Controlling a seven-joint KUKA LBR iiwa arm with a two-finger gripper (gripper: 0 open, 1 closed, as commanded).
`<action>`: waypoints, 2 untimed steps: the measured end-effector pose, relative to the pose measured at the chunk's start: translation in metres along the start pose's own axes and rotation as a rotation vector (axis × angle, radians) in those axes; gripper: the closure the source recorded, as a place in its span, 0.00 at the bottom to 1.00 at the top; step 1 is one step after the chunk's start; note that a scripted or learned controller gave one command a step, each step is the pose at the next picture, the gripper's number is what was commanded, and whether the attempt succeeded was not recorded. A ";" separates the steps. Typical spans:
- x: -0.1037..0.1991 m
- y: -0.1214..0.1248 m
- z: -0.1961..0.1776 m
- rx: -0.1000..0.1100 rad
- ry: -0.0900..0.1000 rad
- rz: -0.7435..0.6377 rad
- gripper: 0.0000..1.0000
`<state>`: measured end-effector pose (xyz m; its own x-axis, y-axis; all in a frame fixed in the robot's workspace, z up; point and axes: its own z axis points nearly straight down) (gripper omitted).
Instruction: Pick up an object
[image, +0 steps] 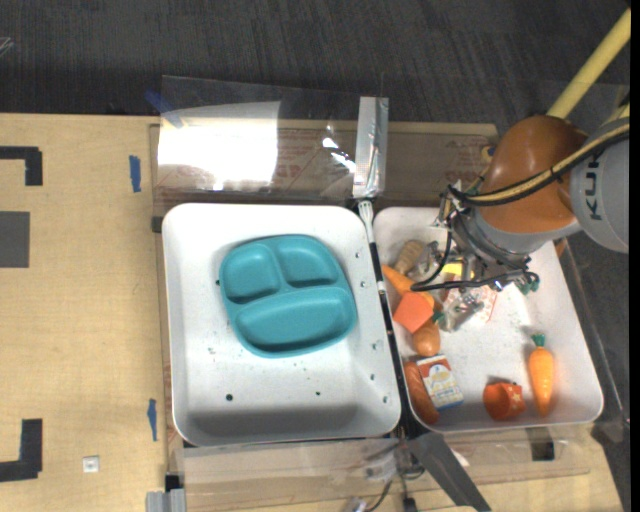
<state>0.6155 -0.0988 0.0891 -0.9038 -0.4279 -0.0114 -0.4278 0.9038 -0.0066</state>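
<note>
The gripper (468, 290) hangs low in the right bin (575, 345) — I cannot tell its state — just beside an orange block (413, 311), with a carrot (541, 372) and tomato (504, 399) nearby.

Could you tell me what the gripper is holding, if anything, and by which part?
It cannot be told: the gripper hangs low over the right bin's toys, its tip hidden.
</note>
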 end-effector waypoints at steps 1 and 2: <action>-0.007 0.002 0.000 0.001 -0.002 -0.097 0.00; 0.008 0.008 -0.001 -0.001 0.001 -0.129 0.00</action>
<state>0.6047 -0.0947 0.0896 -0.8415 -0.5402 -0.0096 -0.5401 0.8416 -0.0072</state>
